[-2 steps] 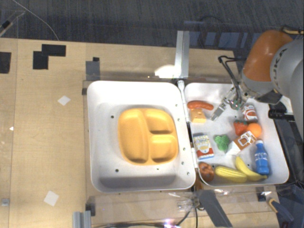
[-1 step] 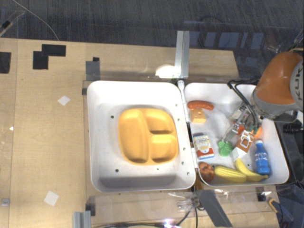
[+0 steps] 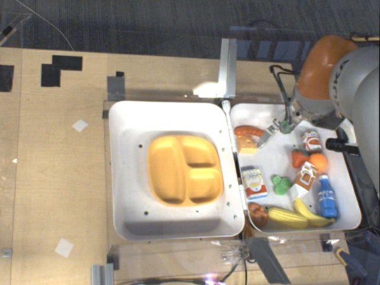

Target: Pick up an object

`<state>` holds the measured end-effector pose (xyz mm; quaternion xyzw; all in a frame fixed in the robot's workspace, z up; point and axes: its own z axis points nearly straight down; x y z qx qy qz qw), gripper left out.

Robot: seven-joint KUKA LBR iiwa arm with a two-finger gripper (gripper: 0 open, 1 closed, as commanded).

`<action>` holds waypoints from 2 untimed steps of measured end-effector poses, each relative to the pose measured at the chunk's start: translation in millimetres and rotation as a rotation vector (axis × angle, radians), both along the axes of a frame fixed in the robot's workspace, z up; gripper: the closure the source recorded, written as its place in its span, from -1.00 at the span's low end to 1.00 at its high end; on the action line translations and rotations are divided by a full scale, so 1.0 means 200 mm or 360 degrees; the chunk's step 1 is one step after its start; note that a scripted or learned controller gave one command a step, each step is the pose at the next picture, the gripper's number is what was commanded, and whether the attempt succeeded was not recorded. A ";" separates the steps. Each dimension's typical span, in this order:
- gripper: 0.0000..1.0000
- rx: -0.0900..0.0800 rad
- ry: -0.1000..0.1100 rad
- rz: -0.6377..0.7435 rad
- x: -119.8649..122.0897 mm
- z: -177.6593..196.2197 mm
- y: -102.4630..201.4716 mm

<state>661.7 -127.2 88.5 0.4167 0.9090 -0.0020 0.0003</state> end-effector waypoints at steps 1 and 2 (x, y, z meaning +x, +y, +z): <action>-1.00 -0.0003 0.0016 0.0554 0.00 0.00 -0.04; -1.00 0.0001 -0.0015 0.0824 -0.02 0.02 0.04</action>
